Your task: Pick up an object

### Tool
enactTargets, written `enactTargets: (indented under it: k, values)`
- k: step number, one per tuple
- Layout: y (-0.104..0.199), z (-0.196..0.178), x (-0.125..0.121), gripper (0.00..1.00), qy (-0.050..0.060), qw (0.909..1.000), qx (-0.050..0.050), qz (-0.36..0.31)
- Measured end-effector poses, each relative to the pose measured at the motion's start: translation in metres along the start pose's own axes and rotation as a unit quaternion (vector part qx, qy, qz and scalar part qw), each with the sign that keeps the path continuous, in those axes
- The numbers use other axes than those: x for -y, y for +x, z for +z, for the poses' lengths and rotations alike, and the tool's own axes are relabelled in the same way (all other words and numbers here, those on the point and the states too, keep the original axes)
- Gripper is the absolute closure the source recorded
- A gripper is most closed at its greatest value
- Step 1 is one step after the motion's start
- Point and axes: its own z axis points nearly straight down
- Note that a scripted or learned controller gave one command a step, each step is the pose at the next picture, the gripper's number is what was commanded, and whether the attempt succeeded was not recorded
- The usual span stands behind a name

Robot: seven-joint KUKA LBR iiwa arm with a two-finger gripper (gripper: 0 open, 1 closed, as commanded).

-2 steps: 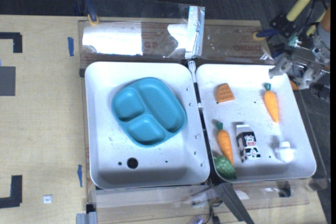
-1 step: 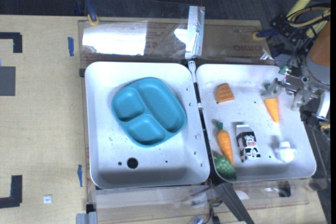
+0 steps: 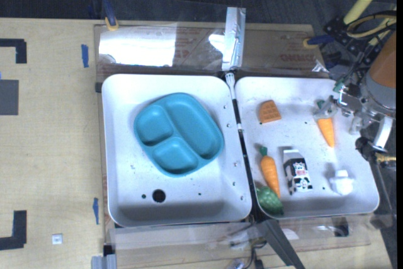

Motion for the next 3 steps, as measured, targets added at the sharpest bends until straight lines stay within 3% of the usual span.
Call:
enactTargets:
  k: [3]
  values:
    - [0.0021,0.0012,-0.0031,0.00,-0.002,0.9998,-0.001,0.017]
